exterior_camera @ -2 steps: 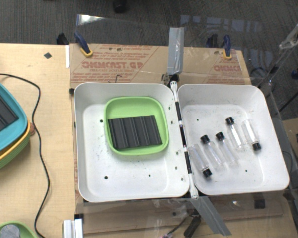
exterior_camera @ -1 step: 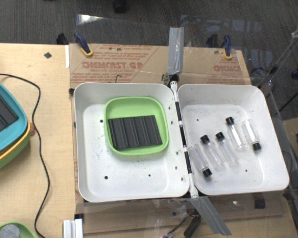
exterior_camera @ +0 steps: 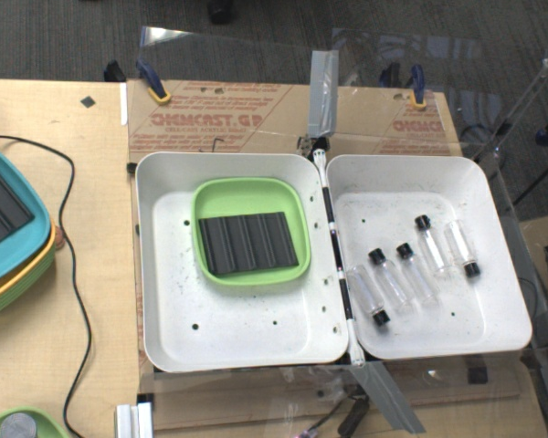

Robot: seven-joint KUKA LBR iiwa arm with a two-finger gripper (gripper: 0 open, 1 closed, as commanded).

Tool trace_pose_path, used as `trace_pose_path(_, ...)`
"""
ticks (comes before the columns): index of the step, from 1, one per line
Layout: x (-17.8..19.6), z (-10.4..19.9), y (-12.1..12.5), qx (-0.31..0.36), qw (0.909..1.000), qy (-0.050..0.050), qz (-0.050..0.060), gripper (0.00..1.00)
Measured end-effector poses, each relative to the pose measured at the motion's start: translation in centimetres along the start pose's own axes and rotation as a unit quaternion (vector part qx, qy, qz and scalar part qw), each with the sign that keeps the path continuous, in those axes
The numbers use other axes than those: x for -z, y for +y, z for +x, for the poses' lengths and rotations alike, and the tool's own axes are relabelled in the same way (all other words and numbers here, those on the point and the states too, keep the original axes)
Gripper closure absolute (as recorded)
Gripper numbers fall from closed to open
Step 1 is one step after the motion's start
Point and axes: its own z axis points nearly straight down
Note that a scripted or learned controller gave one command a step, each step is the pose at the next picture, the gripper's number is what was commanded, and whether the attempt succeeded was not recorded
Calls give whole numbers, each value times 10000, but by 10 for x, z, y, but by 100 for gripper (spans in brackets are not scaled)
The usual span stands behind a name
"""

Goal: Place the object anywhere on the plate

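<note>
left bin [exterior_camera: 242, 328]: holds green plate [exterior_camera: 248, 191], set toward the far side. dark ribbed slab [exterior_camera: 247, 243] lies flat in the plate and covers most of its floor, leaving the green rim and a narrow margin free.

right bin [exterior_camera: 429, 334]: holds five small clear vials with black caps, lying on their sides, loosely grouped near the middle. nearest the divider, vial a [exterior_camera: 363, 290], cap toward the near edge. just beside it, vial b [exterior_camera: 388, 283] and vial c [exterior_camera: 415, 272], caps toward the far side. further right, vial d [exterior_camera: 432, 245] and vial e [exterior_camera: 459, 247], close together, possibly touching; cannot tell. all well apart from the plate, in the other bin.

task status, judged: not started. no vial on the plate.

state of fingers: cannot tell.

handling, judged: looks light, rigid, smooth-walled, so likely slippery and prone to rolling when nudged. if glass, fragile; material not resolvable here. clear body hard to see against the white bin; black cap the better landmark.

grasp plan, judged: best to take across the barrel at mid-length, closing square to the long axis. vial a or vial c look easiest, with more free space on the sides. avoid the d/e pair, too crowded.

risk, judged: may roll on the ribbed slab after release; lay along the ribs.
</note>
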Motion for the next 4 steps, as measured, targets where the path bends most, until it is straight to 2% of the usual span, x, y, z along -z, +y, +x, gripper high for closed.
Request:
trace_pose_path(1, 0, 1, 1, -862, 9963, 1, 3, 0)
trace_pose_path(2, -25, 2, 2, -1000, 9950, -8, 7, 0)
trace_pose_path(3, 0, -1, 1, -1000, 9950, 5, 3, 0)
trace_pose_path(4, -14, 2, 1, -998, 9950, -4, 7, 0)
